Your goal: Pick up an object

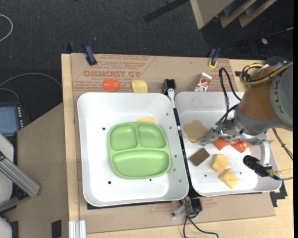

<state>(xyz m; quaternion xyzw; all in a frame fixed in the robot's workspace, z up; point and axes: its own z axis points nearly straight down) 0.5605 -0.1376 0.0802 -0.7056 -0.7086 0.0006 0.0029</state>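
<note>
Gripper [222, 135] low in right bin [205, 186], finger state impossible to tell; red piece [222, 144] at 6 o'clock. Descend centred, avoiding brown square [200, 156] at 8 o'clock.

We see a dark carpet [116, 25] around the counter [74, 139], whose top is tan board with red lettering along its far edge. Two blue clamps [88, 53] grip that edge. A white cable [5, 23] loops on the carpet at far left. Pale wooden boards [233, 11] lean at top right.
</note>
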